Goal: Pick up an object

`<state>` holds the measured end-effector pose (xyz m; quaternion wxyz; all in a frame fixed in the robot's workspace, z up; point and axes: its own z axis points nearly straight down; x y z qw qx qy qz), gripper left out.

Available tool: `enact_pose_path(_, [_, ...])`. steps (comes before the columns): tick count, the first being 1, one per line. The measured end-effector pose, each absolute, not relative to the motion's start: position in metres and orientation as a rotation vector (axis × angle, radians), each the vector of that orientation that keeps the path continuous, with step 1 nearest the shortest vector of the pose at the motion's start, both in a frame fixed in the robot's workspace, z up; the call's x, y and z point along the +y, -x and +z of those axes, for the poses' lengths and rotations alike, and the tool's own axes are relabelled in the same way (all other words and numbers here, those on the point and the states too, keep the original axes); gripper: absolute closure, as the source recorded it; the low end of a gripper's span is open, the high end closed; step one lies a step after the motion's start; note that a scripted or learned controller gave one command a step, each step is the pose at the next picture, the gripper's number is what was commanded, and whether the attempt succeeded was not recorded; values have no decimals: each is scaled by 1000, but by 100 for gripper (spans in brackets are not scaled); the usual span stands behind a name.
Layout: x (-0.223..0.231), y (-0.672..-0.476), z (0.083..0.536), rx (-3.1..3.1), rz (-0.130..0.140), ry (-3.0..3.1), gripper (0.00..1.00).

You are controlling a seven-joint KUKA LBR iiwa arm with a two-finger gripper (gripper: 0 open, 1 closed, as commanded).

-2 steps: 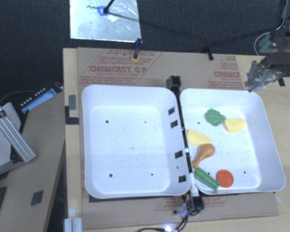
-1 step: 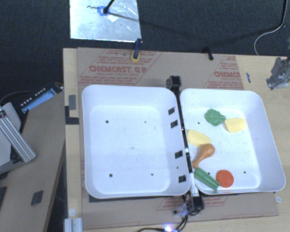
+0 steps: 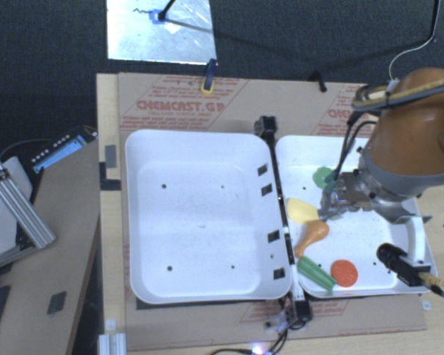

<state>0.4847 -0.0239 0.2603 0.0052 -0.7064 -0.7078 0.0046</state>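
The right bin [image 3: 362, 148] holds several small objects. A yellow rounded piece [image 3: 300, 211] lies by the bin's left wall. Just below it is an orange gourd-shaped piece [image 3: 311, 235]. A green stick [image 3: 315, 273] and a red disc [image 3: 344, 272] lie near the front edge. A green piece [image 3: 324, 176] sits farther back. My gripper [image 3: 333, 204] hangs low over the bin, right of the yellow piece and just above the orange one, between them and the green piece. Nothing is visibly held.
The left bin [image 3: 200, 213] stands beside the right one, with a black clip-lined divider [image 3: 275, 205] between them. Both rest on a cardboard sheet [image 3: 177, 102]. The bulky orange wrist [image 3: 418, 132] covers the right bin's far right side.
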Motion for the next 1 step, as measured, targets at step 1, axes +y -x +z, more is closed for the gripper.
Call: enact_pose_path(1, [83, -488, 410, -2243, -28, 2210, 100])
